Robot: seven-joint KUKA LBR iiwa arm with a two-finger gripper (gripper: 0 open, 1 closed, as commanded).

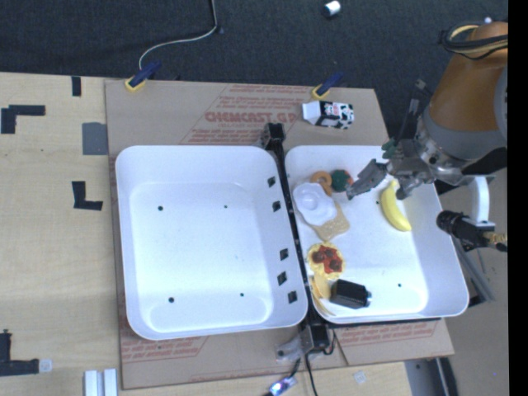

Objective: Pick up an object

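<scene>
Gripper point(381, 180): you are hovering it over the right bin point(429, 299), fingers apart, clasping nothing | Targets: banana point(395, 209) lying just beside it, black block point(350, 293) sitting near front wall | Judgement: spread fingers are suiting a descent onto the banana.

Dk carpet point(99, 15), cardboard-topped bench point(49, 221)
</scene>
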